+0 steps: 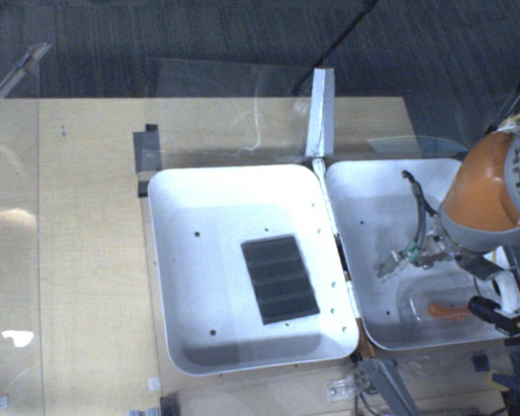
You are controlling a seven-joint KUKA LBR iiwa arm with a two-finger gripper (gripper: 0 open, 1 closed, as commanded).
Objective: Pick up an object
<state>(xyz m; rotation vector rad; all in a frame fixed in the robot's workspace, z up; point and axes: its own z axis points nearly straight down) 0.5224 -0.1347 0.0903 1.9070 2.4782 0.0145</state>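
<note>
A dark ribbed rectangular pad [280, 279] lies flat in the middle of the left bin [179, 252]. In the right bin [365, 205], a small orange stick-like object [448, 310] rests near the front, with a faint clear item [413, 308] just left of it. The arm's orange band [483, 189] hangs over the right bin's right side. My gripper [402, 259] reaches down and left from it, low over the bin floor, a little above and left of the orange object. Nothing is visibly held.
A metal divider bar [320, 120] stands upright behind the seam between the bins. A black cable [415, 193] loops over the right bin. Black brackets [146, 148] sit at the left bin's corners on the wooden bench.
</note>
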